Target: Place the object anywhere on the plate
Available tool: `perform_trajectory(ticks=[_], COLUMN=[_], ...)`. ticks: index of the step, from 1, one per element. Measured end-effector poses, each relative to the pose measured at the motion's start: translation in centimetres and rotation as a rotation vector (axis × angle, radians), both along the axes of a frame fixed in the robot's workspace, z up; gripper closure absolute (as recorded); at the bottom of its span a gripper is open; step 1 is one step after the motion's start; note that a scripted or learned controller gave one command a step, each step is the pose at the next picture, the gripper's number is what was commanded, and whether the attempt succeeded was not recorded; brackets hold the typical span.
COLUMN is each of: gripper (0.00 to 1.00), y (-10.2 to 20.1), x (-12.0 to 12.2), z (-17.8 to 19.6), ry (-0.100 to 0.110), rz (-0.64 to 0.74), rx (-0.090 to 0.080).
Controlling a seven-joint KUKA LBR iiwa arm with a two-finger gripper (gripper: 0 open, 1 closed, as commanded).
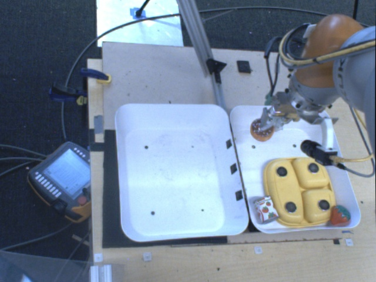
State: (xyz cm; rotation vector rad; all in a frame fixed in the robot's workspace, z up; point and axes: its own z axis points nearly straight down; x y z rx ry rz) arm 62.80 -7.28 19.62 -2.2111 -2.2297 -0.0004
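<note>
A dark carpeted floor [41, 51] surrounds the bench [158, 75], whose pale board top carries everything. Cables [76, 63] loop across the floor at the left, and a bright reflective sheet [126, 16] lies past the bench's far edge. A grey pole [197, 28] slants in from the top down to the bench's far middle, ending in a black clamp. Blue and yellow clamps [82, 84] grip the bench's left edge, and a teach pendant [61, 178] with a lit screen sits on the floor off the left side.

The left bin [176, 172] fills the bench's middle; its white floor shows only a few small dark dots. The right bin [247, 128] sits flush against it, reaching the bench's right edge.

The arm [332, 51], grey with an orange dome, enters over the right bin's far right corner, with yellow and black cables coiled round it.

The yellow plate [299, 187], divided into four compartments each with a dark dot, lies in the near right part of the right bin.

The gripper [265, 122] points down in the right bin's far left area, its fingers closed about a small brown, doughnut-like object [262, 131], which is well apart from the plate.

A small white and red box [265, 209] touches the plate's near left corner. A red strawberry-like item [341, 215] rests at the plate's near right corner.
</note>
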Motion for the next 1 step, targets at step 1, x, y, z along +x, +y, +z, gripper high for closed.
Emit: perform_trajectory(ticks=[1], gripper=[1.0], y=[5.83], x=[-1.91], z=[0.12], ry=[0.0], rz=[0.0], rx=[0.0])
